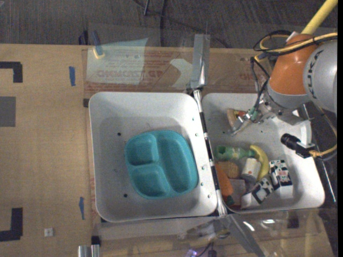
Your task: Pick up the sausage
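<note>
You have two white bins side by side on the desk (43,159). The left bin (107,111) holds a teal divided tray (161,164), lying flat near its middle. In the right bin (311,189), a banana (262,159) lies beside a green bottle (231,153), with two black-and-white cartons (272,181) just right of it. A carrot (225,183) lies along that bin's left wall.
</note>
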`<control>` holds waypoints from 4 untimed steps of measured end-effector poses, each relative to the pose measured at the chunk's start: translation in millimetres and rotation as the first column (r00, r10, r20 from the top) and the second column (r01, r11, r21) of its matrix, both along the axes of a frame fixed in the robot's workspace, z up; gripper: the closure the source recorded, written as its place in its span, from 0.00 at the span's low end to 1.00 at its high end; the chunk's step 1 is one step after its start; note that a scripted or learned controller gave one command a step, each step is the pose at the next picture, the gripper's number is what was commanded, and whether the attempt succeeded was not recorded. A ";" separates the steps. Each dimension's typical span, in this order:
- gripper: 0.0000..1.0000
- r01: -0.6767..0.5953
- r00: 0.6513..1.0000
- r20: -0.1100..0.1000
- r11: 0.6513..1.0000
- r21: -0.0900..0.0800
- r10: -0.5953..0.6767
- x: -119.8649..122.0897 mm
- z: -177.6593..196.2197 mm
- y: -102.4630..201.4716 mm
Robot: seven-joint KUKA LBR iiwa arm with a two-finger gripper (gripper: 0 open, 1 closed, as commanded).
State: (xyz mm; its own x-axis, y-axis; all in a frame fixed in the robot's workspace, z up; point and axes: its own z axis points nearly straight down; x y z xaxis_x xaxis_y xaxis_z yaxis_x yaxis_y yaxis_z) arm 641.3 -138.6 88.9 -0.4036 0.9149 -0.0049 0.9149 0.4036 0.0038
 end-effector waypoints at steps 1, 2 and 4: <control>0.00 0.073 0.997 -0.033 0.997 0.021 -0.073 23.7 -1.0 -71.9; 0.00 0.130 0.991 -0.022 0.991 0.014 -0.130 24.5 15.3 -76.8; 1.00 0.229 0.973 -0.038 0.973 0.025 -0.228 26.5 8.5 -66.2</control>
